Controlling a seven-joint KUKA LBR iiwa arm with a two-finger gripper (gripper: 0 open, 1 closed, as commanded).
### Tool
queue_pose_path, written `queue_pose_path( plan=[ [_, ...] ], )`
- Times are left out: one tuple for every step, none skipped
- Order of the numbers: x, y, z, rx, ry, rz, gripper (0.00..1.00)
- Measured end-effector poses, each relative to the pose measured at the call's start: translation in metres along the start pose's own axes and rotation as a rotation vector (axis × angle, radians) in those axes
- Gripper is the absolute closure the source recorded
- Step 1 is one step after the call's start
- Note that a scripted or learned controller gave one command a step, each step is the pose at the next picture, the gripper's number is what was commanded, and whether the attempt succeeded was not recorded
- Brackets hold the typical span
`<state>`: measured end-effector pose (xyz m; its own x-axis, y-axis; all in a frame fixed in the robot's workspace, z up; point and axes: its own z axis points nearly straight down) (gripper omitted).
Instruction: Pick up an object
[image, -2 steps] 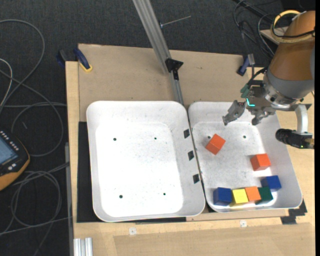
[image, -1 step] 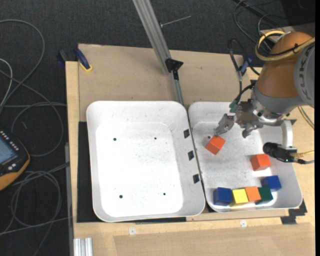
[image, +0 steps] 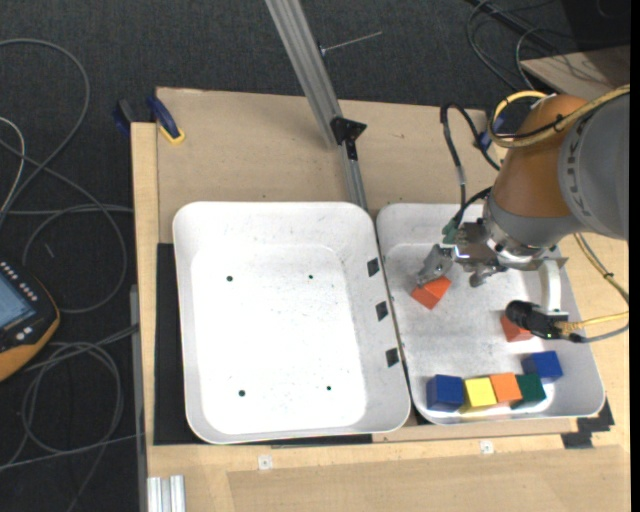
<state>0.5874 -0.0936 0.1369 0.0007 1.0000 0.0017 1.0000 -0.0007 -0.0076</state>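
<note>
1. We're looking down on two white bins side by side, and the arm (image: 560, 170) reaches in from the right, its orange band above the wrist hanging over the right bin (image: 470, 330).
2. The gripper (image: 437, 268) sits low over the upper left part of that bin, and just under its tip we see an orange block (image: 431, 292), tilted on the bin floor.
3. The fingertips look close to that block, perhaps touching its top edge, but we can't make out how wide the claw stands or whether it has any grip on the block.
4. Further right we spot a red-orange block (image: 517, 328), partly under a black part of the tool.
5. Along the near wall of the right bin runs a row: a blue block (image: 446, 390), a yellow block (image: 480, 391), an orange one (image: 506, 386) and a green block (image: 530, 388), touching one another, with another blue block (image: 543, 364) just behind the green.
6. The left bin (image: 280, 320) shows a speckled white floor.
</note>
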Motion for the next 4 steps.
queue_pose_path(
  plan=[
    [0.001,-0.001,0.040,-0.001,0.000,0.000,0.00],
    [0.001,0.001,0.026,-0.008,0.000,0.000,1.00],
    [0.008,-0.002,-0.020,-0.013,-0.001,-0.002,1.00],
    [0.004,0.006,-0.080,-0.015,-0.003,-0.002,1.00]
  ],
)
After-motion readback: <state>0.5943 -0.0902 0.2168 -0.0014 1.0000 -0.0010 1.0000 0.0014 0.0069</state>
